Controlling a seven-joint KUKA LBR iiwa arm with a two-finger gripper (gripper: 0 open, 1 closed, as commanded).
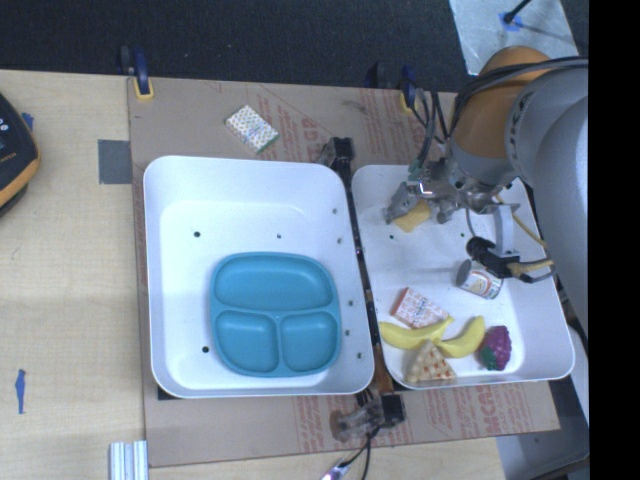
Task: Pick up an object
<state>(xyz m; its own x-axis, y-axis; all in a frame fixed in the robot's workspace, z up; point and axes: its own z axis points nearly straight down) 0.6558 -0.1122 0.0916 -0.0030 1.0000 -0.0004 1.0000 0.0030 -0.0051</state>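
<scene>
Cardboard sheeting [300,128] covered the wooden bench under both white bins, clamped at its far edge so it would not slide.

Nearest the camera, along the near wall of the right bin [545,368], the loose items lay crowded together: a pizza slice [430,364], a banana [432,335], purple grapes [496,347] and a small patterned packet [418,308]. All sat within easy reach as candidates for a pick.

Further back, a small can [480,282] lay on its side, apart from that cluster.

In the left bin [165,268], a blue divided tray [275,313] rested flat and held nothing.

At the far end of the right bin, the gripper [412,206] was low over a yellow block [411,218], the likely target. Whether the fingers were closed on it or standing apart could not be told, and the block appeared to rest on the bin floor.

Beyond the bins, a small patterned square [251,127] lay on the cardboard.
</scene>
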